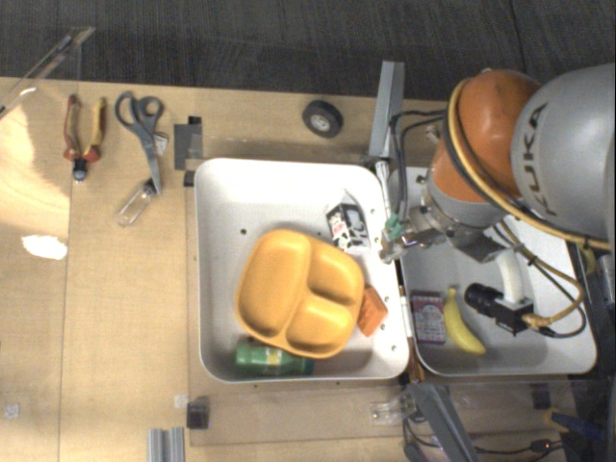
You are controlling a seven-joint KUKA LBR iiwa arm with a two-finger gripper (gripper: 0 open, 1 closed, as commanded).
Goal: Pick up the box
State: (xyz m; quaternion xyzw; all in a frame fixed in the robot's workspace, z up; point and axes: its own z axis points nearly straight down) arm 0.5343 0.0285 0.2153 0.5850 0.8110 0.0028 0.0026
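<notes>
Wood bench (106, 335), dark carpet behind it. Two white bins side by side.

Left bin (217, 258): the box (345, 225) is small with black, white and red print. It sits toward the back right, just off the rear edge of the yellow divided plate (298, 292). That plate is flipped over and takes up most of the floor. A green can (269, 358) lies at its front edge, and an orange block (372, 311) is tucked against its right side.

My gripper (389, 243) is over the wall between the bins, just right of the box. I see nothing in my grasp and can't tell whether I'm open or closed from this angle.

Right bin (568, 359): a banana (460, 323) with a flat packet (428, 318) touching its left side.

Loose on the bench, rear left: red-handled pliers (82, 133) and scissors (144, 138). A black tape roll (322, 117) sits behind the left bin.
</notes>
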